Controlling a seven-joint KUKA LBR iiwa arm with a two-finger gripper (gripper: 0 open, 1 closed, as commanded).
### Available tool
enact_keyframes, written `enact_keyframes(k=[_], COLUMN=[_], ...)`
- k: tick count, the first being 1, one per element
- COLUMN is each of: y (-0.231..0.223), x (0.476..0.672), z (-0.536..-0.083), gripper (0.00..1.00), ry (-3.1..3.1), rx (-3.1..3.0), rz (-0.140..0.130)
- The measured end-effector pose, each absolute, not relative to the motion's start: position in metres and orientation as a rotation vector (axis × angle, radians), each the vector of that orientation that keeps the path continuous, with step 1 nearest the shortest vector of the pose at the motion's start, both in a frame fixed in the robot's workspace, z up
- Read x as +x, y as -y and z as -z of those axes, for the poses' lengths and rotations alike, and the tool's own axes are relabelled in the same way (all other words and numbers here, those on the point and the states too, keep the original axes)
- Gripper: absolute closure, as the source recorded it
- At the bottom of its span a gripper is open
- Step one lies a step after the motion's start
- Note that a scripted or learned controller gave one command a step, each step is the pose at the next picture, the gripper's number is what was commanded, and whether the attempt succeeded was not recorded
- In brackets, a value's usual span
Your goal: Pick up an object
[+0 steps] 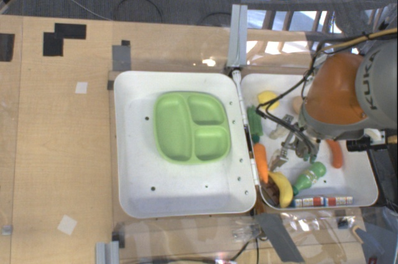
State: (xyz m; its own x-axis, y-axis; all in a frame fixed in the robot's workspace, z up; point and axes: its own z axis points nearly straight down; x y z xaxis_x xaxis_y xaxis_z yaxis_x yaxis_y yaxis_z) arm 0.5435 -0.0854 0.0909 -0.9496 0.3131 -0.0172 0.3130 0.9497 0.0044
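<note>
Arm reaches in from the right, orange band over the right bin. Gripper hangs low inside that bin, near its middle, pointing down-left. Fingers look slightly apart with nothing visibly between them, but the view is cluttered there, so I can't tell for sure.

Right bin contents:
- carrot along the left wall, just left of the gripper
- banana below the carrot, at the bin's lower left, touching or nearly touching it
- green bottle tilted, just right of the banana, below the gripper
- green stick-shaped item along the left wall above the carrot
- yellow piece near the top left corner
- orange-red item toward the right side, partly under the arm
- flat strip with red and blue marks along the bottom wall

No object is lifted; all sit on the bin floor.

Left bin holds a green tray with three compartments, roughly centred, lying flat. Both bins sit side by side on the wooden bench, walls touching at the middle. Black cable loops from the arm over the right bin's top.
</note>
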Motion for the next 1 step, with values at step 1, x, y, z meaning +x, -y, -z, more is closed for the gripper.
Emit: enact_keyframes(k=[1], y=[0.0857], x=[0.6081], z=[-0.0892], gripper=[0.00], ry=[-3.061], rx=[0.639], rz=[-0.001])
